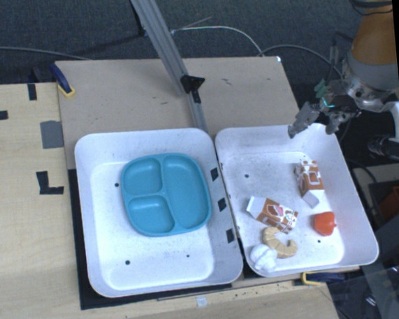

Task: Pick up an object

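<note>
objects sit in right bin (pixel 341 170), lower half: two small printed cartons (pixel 308 177) (pixel 273 213), red round piece (pixel 324 223), tan curved piece (pixel 280 243), white lump (pixel 261 257). gripper (pixel 313 118) hovers over bin's upper right rim, apart from all; open or closed, cannot tell. left bin (pixel 98 200) bears teal divided plate (pixel 166 194). judgement: reach not yet begun. best target looks like upright carton nearest claw, standing alone; descend centred, straddle its narrow sides, avoid bin wall.
</note>
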You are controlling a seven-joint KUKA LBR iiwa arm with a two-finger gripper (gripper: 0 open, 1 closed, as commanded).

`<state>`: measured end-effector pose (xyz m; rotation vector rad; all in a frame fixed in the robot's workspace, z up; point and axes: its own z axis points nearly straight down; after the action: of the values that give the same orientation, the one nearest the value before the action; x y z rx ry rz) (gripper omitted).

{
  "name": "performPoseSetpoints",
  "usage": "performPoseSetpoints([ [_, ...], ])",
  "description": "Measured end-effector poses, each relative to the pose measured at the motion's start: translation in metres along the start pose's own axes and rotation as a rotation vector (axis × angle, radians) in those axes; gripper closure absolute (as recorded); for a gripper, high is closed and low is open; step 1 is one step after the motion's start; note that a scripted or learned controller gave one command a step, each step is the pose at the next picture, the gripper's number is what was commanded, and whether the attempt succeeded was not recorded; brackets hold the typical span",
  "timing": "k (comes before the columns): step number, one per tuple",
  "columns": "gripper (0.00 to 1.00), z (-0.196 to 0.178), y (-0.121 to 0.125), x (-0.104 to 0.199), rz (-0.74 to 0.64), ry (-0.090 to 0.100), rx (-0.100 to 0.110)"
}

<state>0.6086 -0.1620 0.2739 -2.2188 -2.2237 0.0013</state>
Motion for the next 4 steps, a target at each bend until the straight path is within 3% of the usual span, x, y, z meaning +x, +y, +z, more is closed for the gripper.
performPoseSetpoints([
  [1,0.00,0.000,0.000,0.000,0.000,0.000,0.000],
  [3,0.00,0.122,0.003,0.012,0.000,0.001,0.006],
  [4,0.00,0.158,0.007,0.005,0.000,0.000,-0.002],
])
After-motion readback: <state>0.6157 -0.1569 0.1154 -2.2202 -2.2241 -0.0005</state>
